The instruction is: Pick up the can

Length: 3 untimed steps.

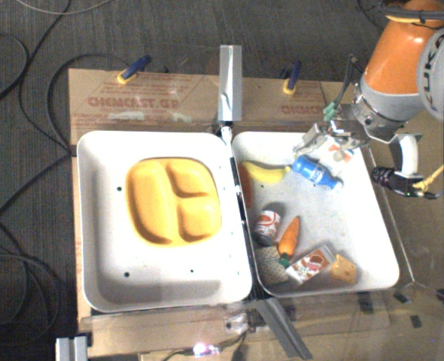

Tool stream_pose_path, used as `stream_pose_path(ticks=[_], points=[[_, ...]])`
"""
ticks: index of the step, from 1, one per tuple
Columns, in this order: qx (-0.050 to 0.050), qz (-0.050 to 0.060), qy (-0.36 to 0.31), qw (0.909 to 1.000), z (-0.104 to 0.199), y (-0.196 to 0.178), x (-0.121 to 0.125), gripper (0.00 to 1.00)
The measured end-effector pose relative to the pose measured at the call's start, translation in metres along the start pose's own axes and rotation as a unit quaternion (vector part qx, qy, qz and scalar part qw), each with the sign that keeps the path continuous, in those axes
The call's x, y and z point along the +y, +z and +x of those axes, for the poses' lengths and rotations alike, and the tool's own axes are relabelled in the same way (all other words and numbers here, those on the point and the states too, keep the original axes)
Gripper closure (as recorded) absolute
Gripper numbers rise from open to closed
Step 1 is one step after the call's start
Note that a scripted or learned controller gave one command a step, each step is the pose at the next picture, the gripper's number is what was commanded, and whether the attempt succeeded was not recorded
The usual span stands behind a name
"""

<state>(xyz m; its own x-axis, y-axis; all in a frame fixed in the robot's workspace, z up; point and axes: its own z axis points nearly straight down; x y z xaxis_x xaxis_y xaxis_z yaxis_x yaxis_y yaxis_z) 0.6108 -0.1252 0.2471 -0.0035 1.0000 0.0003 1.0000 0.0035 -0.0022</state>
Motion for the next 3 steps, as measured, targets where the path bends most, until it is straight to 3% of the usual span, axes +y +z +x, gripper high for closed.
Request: stream_pose_path(ticks=[1, 2, 3], points=[[0.000, -0.004, 0.005, 1.0000, 0.015, 0.159, -0.060, 0.00], [-0.001, 0.000, 0.059, 0.9982, 0.009, 0.145, 0.012, 0.00], [0.016, 0.025, 0.037, 0.9989, -0.029, 0.155, 0.055, 0.00]])
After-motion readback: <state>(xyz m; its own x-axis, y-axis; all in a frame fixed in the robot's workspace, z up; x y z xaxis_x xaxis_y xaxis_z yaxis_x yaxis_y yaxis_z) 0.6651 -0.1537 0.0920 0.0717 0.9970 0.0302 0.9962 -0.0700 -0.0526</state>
